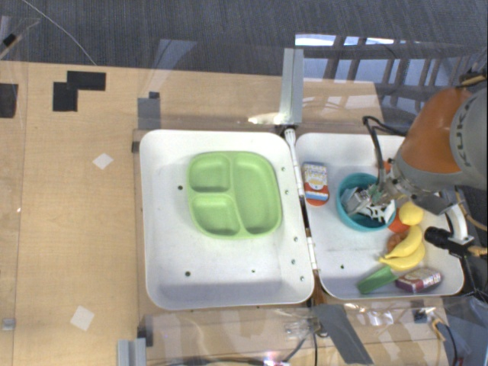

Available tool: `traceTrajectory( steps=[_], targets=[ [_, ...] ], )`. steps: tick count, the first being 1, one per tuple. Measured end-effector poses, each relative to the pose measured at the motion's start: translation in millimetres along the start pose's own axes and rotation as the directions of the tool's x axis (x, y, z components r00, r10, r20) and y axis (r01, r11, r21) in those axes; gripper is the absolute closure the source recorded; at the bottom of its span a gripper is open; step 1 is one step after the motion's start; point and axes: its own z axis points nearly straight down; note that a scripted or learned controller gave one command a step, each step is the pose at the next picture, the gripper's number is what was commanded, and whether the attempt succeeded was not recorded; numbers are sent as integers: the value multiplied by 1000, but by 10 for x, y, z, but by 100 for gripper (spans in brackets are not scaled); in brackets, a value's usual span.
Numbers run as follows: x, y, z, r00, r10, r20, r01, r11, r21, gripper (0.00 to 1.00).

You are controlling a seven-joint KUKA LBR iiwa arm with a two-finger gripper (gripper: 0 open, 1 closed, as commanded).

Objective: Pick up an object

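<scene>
My gripper reaches down into a teal bowl in the middle of the right bin; its tip sits inside the bowl's rim and covers most of the bowl's inside. A small white and red can lies just left of the bowl. To the right of the bowl sit a yellow lemon and an orange piece. A banana, a green vegetable and a maroon packet lie toward the bin's front right corner.
The left bin holds a light green divided plate. A metal post stands behind the divider between the bins. The grey and orange arm hangs over the right bin's far right side.
</scene>
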Motion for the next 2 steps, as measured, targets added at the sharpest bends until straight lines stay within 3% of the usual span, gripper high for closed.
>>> traceTrajectory(
  steps=[1,2],
  targets=[
    [-345,687,37,996,87,-12,-87,996,24,0],
    [-127,575,27,994,113,0,-113,994,8,0]
  ],
)
